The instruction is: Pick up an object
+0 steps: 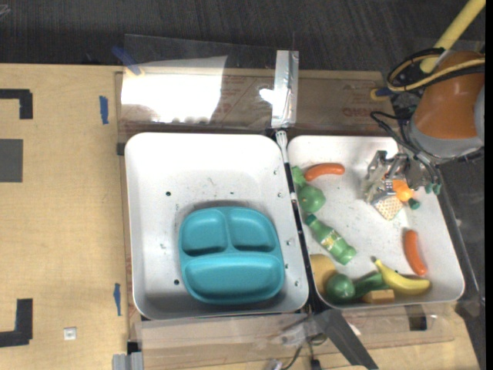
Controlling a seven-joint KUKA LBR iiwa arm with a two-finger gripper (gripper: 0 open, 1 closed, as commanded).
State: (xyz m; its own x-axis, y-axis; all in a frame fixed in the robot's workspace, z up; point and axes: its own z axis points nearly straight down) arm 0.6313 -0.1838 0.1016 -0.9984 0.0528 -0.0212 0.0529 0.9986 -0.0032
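My gripper [385, 182] hangs low over the upper right part of the right bin [350, 149], under the grey wrist with the orange band [451, 106]. Right beneath it lie a tan waffle-patterned piece [389, 207] and a small orange toy with a green tip [405, 192]. The gripper touches or overlaps both, and I cannot make out whether either is held. Elsewhere in this bin are an orange sausage [323, 171], a green pepper [312, 199], a green bottle [333, 240], a red-orange sausage [414, 251] and a banana [402, 281].
The left bin [200, 164] holds a teal divided tray [229, 253] in its near half. A round green fruit [339, 286], a yellow item [320, 267] and a tan block [378, 296] crowd the right bin's front edge. Cables [408, 72] loop behind the arm.
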